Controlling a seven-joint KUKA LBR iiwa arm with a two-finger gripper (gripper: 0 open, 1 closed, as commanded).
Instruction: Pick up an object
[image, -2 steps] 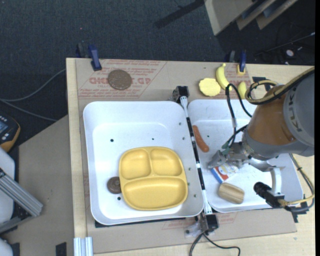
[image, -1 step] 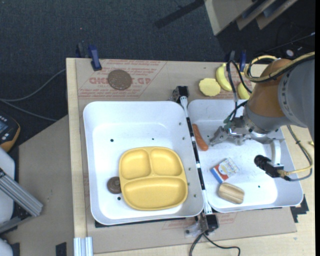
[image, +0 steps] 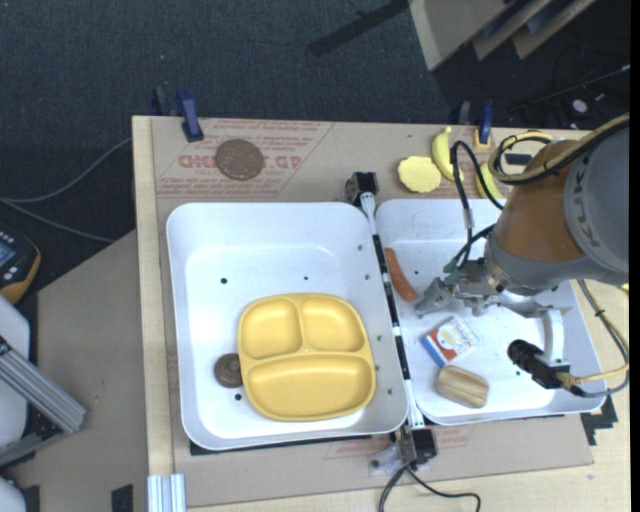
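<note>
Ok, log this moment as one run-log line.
gripper: over right bin, holds nothing seen | nearby: orange stick, small card, wooden block | left bin: yellow tray

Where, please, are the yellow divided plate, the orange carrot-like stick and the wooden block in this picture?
yellow divided plate (image: 305, 355): camera view, on the ridge between its compartments.
orange stick (image: 401, 277): camera view, on the middle of its length.
wooden block (image: 462, 386): camera view, on its top face.

brown disc (image: 239, 158) on cardboard, blue clamp (image: 188, 115), yellow foam shapes (image: 421, 173)
</note>
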